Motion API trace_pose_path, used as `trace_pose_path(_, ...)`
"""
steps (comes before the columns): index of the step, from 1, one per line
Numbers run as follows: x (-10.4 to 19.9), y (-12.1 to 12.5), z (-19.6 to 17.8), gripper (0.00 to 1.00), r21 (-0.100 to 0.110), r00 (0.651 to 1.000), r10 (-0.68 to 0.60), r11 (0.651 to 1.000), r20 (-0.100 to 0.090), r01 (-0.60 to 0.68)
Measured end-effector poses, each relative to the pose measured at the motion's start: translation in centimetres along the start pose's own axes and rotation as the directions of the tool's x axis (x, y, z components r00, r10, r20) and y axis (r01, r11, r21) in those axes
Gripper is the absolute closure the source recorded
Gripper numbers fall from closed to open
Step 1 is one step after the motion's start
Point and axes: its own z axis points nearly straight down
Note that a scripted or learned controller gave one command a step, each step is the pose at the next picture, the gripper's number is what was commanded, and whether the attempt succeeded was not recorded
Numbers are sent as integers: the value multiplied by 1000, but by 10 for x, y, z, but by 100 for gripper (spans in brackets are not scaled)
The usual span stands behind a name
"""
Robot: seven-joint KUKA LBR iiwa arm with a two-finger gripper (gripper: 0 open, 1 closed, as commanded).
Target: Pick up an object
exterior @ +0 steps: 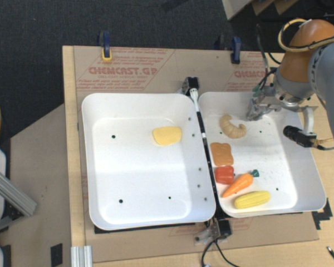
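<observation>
One pale curved croissant-shaped pastry (233, 127) lies just left of my hand (257, 111) — its grip state I cannot tell.

Your gripper (257, 110) hangs low over the right bin (284, 166), just beside the croissant (233, 127). Below that you have toast (221, 153), a red piece (224, 174), carrot (237, 184) and corn (251, 199). A yellow piece (167, 136) lies in the left bin (133, 199).

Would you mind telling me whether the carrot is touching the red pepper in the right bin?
Touching: the camera view shows the carrot lying against the lower edge of the red pepper, with no white bin floor between them.
</observation>
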Motion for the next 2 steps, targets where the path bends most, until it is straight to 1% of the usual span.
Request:
trace_pose_path(1,-9,0,0,100,-1,1000,0,1000,0,0)
trace_pose_path(2,-9,0,0,100,0,1000,0,1000,0,0)
